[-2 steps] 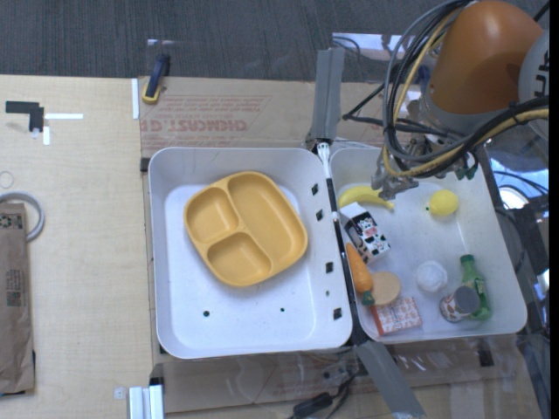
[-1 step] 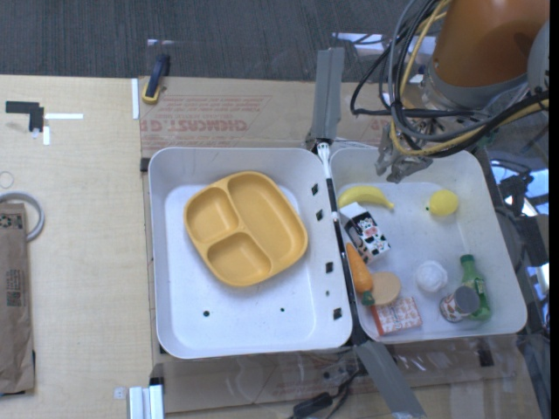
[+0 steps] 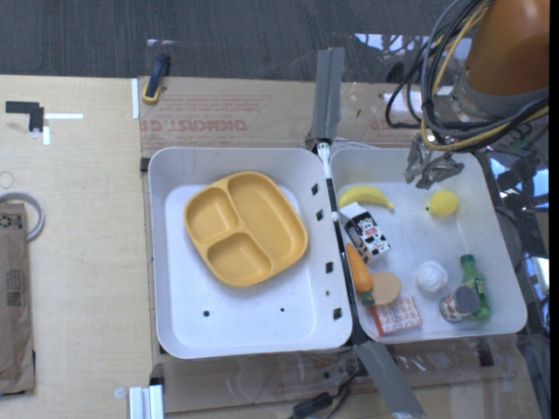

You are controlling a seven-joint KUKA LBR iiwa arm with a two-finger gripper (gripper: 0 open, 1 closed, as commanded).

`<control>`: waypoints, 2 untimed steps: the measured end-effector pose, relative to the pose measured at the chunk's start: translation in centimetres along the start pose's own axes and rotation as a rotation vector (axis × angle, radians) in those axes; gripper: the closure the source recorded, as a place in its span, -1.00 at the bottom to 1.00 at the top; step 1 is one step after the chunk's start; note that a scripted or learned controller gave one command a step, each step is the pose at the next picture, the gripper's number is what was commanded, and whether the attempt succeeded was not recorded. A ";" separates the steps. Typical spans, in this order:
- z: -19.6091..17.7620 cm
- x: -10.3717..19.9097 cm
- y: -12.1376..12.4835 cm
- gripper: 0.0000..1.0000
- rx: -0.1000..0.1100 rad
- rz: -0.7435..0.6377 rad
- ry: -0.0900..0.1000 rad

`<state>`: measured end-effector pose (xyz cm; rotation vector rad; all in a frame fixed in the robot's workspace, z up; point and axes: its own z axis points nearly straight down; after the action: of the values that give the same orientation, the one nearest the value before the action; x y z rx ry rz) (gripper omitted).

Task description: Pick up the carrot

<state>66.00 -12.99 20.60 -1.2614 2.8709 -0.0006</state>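
The carrot point(image 3: 358, 270) is orange and lies along the left wall of the right bin point(image 3: 505, 250), just below a black-and-white carton point(image 3: 368, 236). My gripper point(image 3: 431, 169) hangs at the far end of that bin, above and to the left of a lemon point(image 3: 444, 202). It is well to the upper right of the carrot and nothing sits between its fingers, which look spread a little apart.
The right bin also holds a banana point(image 3: 367, 198), a white ball point(image 3: 431, 277), a green bottle point(image 3: 472, 285), a can point(image 3: 457, 305), a tan round thing point(image 3: 385, 286) and a red packet point(image 3: 399, 316). A yellow divided plate point(image 3: 244, 227) lies in the left bin point(image 3: 170, 234).
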 end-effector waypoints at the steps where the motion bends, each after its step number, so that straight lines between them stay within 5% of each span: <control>1: 8.8 -2.1 2.0 1.00 -0.002 -0.085 0.000; 2: 11.2 -1.1 1.1 1.00 0.000 -0.350 0.000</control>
<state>66.03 -11.41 9.36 -1.7421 2.6073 -0.0016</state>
